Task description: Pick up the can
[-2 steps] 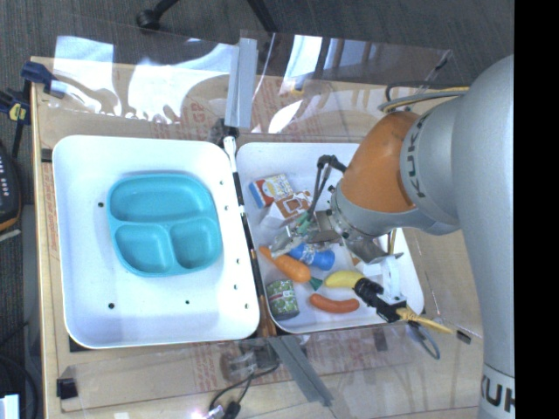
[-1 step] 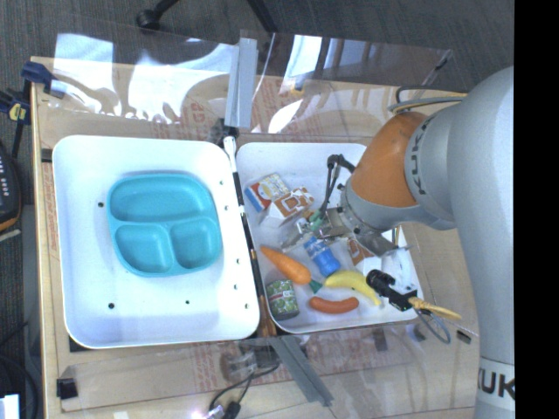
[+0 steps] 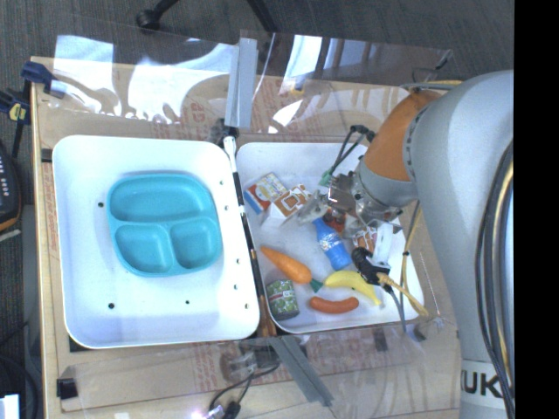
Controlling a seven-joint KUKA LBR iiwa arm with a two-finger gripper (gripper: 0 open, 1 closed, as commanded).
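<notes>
Gripper (image 3: pixel 342 212) hangs low over the right bin (image 3: pixel 301 160), beside the blue bottle (image 3: pixel 332 245); its state cannot be told, wrist bulk covers it. Green can (image 3: pixel 282 297) lies at the bin's near-left corner, just below the carrot (image 3: pixel 286 265), well apart from the gripper. Judged light, rigid, smooth, apt to roll; grip across its curved sides. Label unreadable; bin wall crowds one side.

The end effector (image 3: pixel 336 206) hangs over the right bin (image 3: pixel 262 160), well apart from the can (image 3: pixel 282 298).
</notes>
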